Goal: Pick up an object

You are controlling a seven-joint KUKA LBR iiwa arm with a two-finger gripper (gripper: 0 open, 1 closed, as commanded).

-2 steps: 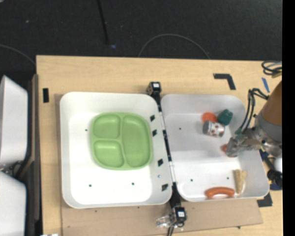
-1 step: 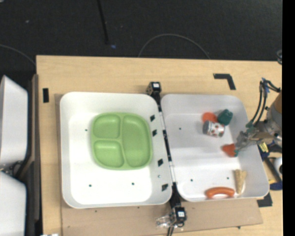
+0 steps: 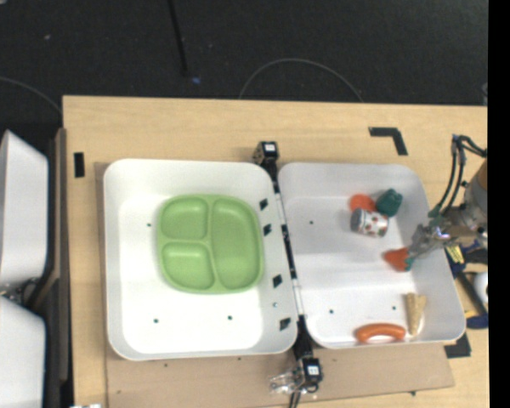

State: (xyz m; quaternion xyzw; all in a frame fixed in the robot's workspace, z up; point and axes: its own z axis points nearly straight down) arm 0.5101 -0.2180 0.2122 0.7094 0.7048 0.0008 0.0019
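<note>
Two shallow white bins sit side by side on the wooden bench. The left bin [image 3: 127,313] holds a green divided plate [image 3: 210,242] lying flat near its middle, and the right bin [image 3: 340,270] holds the loose items a pick could go for. At the far side of the right bin a small cluster lies together: an orange piece [image 3: 361,202], a dark green piece [image 3: 390,201] just right of it, and a small white and grey can-like object with red spots [image 3: 370,222] touching or nearly touching both. Along the near wall lie an orange ring-shaped piece [image 3: 380,333] and, just right of it, a tan wedge [image 3: 416,311] leaning toward the corner. The gripper [image 3: 423,243] reaches in from the right and sits low over the right wall of that bin, its tip right beside a small red-orange object [image 3: 397,259], which looks like the target of this try. Whether the tool is clenched on that object or merely next to it cannot be told; the contact is too small and blurred. Judged from this, the pick is at its grasping stage, and the object's spot close to the bin wall probably explains the slanted approach.
</note>
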